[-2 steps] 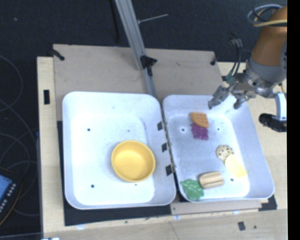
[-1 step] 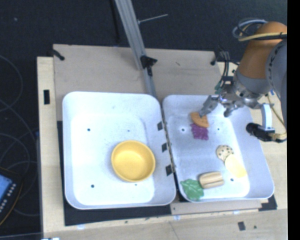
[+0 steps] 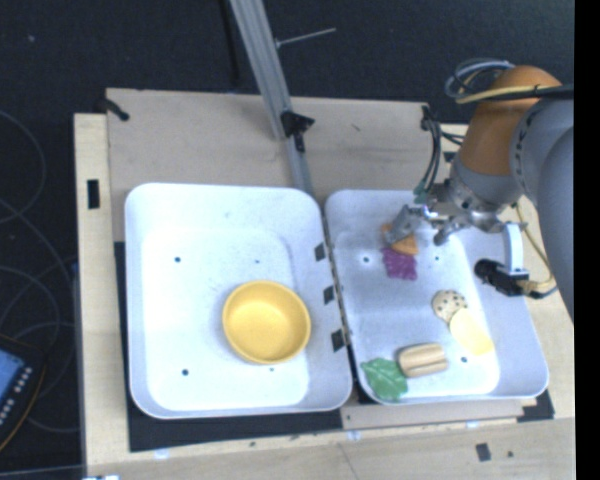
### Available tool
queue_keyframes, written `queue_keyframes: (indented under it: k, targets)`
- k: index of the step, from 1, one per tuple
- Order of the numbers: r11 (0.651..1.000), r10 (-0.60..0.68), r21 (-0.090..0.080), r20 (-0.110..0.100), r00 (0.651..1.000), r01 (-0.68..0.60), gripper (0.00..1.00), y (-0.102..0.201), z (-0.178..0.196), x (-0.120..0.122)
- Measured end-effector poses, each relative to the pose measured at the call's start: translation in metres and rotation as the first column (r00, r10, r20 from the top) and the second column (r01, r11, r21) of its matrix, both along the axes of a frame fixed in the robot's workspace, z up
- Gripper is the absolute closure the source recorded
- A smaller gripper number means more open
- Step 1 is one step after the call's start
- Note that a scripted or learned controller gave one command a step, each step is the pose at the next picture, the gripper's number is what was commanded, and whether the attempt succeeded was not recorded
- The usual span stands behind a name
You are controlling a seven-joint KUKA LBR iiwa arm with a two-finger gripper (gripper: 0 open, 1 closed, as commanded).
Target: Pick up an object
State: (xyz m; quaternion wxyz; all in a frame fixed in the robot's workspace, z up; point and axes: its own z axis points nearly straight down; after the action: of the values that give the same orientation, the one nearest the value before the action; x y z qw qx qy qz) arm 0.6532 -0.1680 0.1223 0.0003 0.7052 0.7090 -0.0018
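Observation:
My gripper (image 3: 418, 226) hangs low over the far part of the right bin (image 3: 510, 378). Just under its tip is a small orange piece (image 3: 406, 244), and a purple object (image 3: 400, 264) lies against that piece's near side. Whether the gripper touches the orange piece I cannot tell. Nearer in the same bin lie a round spotted tan object (image 3: 446, 304), a pale yellow object (image 3: 471, 334), a tan cylinder (image 3: 422, 359) and a green object (image 3: 383, 377) at the near left corner.
The left bin (image 3: 170, 218) holds a yellow bowl (image 3: 266, 321) near its front middle. A grey metal pole (image 3: 265, 58) slants down from the top to the gap between the bins. The bins' walls meet in the middle.

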Motion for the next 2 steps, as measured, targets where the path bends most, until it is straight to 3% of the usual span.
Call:
queue_keyframes:
  k: [1,2]
  targets:
    - [1.000,0.001,-0.001,0.007,1.000,-0.001,1.00,-0.001,0.015,0.002]
    - [1.000,-0.006,0.002,0.008,1.000,0.005,1.00,-0.002,0.063,-0.006]
